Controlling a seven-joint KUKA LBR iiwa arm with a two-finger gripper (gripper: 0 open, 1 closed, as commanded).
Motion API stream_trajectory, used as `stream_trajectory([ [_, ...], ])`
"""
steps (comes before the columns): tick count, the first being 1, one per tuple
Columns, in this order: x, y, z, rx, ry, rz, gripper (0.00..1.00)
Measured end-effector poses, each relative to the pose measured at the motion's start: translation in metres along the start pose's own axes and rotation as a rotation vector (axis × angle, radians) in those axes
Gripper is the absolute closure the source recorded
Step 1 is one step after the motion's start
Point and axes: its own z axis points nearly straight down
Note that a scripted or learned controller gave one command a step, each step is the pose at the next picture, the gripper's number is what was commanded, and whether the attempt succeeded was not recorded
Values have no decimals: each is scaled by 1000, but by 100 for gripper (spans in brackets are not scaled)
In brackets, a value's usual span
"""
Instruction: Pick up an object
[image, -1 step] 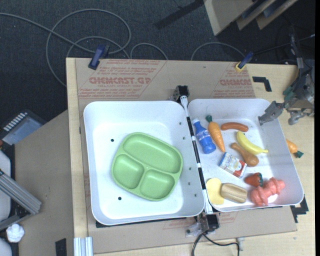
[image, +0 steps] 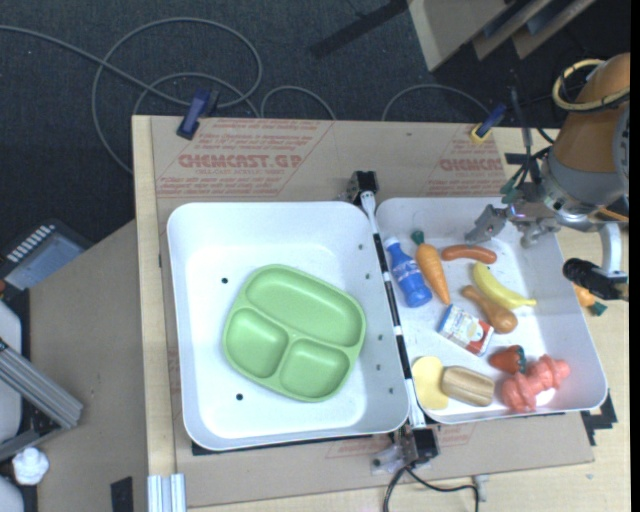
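Observation:
My gripper (image: 510, 226) hangs over the back edge of the right bin (image: 570, 330), its two grey fingers spread apart with nothing between them. Just below and to its left lie a red sausage (image: 468, 254), an orange carrot (image: 432, 272) and a blue bottle (image: 405, 273). A yellow banana (image: 498, 290) rests beside a brown sausage (image: 492, 313). Nearer the front are a small carton (image: 465, 329), a red strawberry (image: 508, 358), a pink cluster (image: 536, 382), a bread roll (image: 468, 385) and a pale yellow slice (image: 427, 377).
The left bin (image: 200, 260) holds a green divided plate (image: 292, 332). A hinge strip (image: 385, 290) separates the two bins. The grey arm with its orange band (image: 590, 130) stands over the right bin's back right corner. Cables lie on the dark floor behind the bench.

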Motion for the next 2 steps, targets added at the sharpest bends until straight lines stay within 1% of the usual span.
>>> stream_trajectory([
  [1, 0, -38, 65, 1, 0, 2, 0],
  [2, 0, -37, 53, -3, -2, 2, 100],
])
